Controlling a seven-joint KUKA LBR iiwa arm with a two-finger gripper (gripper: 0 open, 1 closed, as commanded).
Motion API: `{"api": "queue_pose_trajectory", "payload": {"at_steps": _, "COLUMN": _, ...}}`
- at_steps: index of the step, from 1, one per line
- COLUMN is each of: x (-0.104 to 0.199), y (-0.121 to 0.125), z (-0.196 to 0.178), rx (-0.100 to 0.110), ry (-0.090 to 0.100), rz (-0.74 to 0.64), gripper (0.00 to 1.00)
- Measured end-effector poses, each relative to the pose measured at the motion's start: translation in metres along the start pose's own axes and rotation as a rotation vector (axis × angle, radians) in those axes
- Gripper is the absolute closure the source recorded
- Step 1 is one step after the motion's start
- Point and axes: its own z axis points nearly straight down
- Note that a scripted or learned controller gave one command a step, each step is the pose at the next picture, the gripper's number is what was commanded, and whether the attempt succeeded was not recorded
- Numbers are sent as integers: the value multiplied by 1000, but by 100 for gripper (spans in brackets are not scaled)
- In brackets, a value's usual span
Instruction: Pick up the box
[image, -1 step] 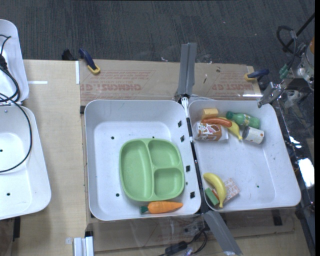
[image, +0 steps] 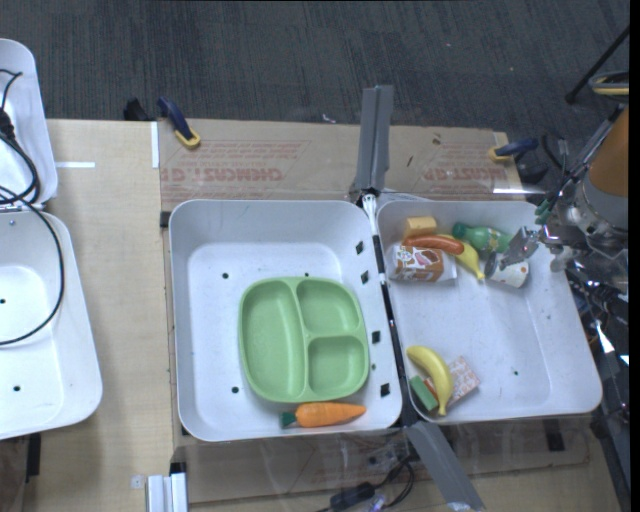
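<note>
Approach is the step in hand, I judge. Left bin (image: 190, 300) holds a green divided plate (image: 305, 338) and a carrot (image: 325, 414). Right bin (image: 520, 340) holds the box (image: 420, 263), hot dog (image: 433, 243), bananas (image: 432, 372), packets. End effector (image: 518, 255), grip unreadable, must shift left over the box.

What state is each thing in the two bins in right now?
Green divided plate: flat in the left bin, nothing on it.
Carrot: lying against that bin's near wall.
Box: lying in the right bin, not gripped.
Banana: lying near the front.
Gripper: low by the far corner.
</note>
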Motion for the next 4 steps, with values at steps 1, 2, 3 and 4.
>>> {"api": "queue_pose_trajectory", "payload": {"at_steps": 1, "x": 2, "y": 8, "z": 13, "rx": -20, "ry": -2, "rz": 161, "gripper": 0}}
{"api": "queue_pose_trajectory", "payload": {"at_steps": 2, "x": 1, "y": 8, "z": 5, "rx": -18, "ry": -5, "rz": 160, "gripper": 100}}
{"api": "queue_pose_trajectory", "payload": {"at_steps": 3, "x": 1, "y": 8, "z": -4, "rx": -18, "ry": -6, "rz": 159, "gripper": 100}}
{"api": "queue_pose_trajectory", "payload": {"at_steps": 4, "x": 0, "y": 8, "z": -14, "rx": -19, "ry": -7, "rz": 158, "gripper": 100}}
